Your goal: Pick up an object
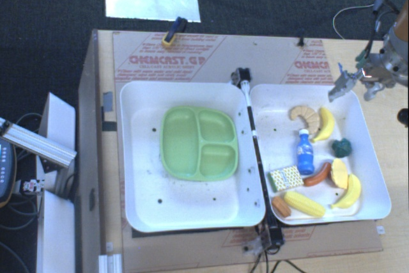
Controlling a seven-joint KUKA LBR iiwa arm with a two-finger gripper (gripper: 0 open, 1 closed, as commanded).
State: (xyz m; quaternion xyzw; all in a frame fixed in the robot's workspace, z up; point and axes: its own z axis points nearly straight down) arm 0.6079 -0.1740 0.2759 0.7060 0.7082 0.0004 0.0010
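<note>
The right bin (pixel 275 101) holds several toy foods: a blue bottle (pixel 305 151), a tan croissant (pixel 305 116), a yellow banana (pixel 325 124), a dark green piece (pixel 342 148), a red sausage (pixel 317 174), a yellow-orange slice (pixel 339 173), another banana (pixel 349 193), a corn cob (pixel 304 203), an orange carrot piece (pixel 280 206) and a green-and-white patterned block (pixel 285 178). My gripper (pixel 355 87) hangs open over the bin's far right corner, above and right of the croissant and banana. Nothing sits between its fingers.
The left bin (pixel 137 112) carries a green divided plate (pixel 199 142). A black-and-white rod (pixel 249 115) lies along the rim between the bins. A yellow-handled clamp (pixel 173 32) sits on the bench's far edge. Cables hang at the right.
</note>
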